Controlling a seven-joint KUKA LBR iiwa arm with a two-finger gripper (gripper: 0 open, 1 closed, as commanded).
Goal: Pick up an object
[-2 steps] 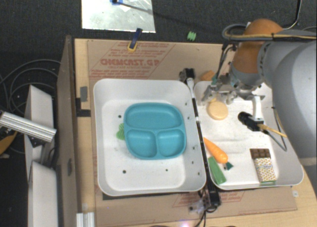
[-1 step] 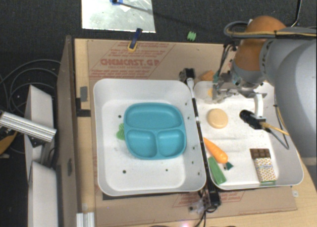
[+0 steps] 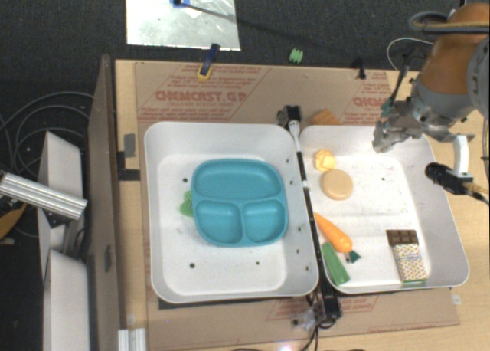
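The right bin [image 3: 436, 219] holds a small yellow piece [image 3: 325, 160], a round beige cookie-like disc [image 3: 337, 185], an orange carrot with a green top [image 3: 335, 238] and a chocolate bar in a torn wrapper [image 3: 406, 254]. My gripper [image 3: 385, 141] hangs over the bin's far edge, up and to the right of the yellow piece and apart from every object. Nothing shows between its fingers.
The left bin [image 3: 164, 188] carries a blue three-compartment tray [image 3: 239, 201] with a green item [image 3: 186, 204] peeking out at its left side. An orange object [image 3: 325, 118] lies outside the bins behind the divider. Cables sit far left.
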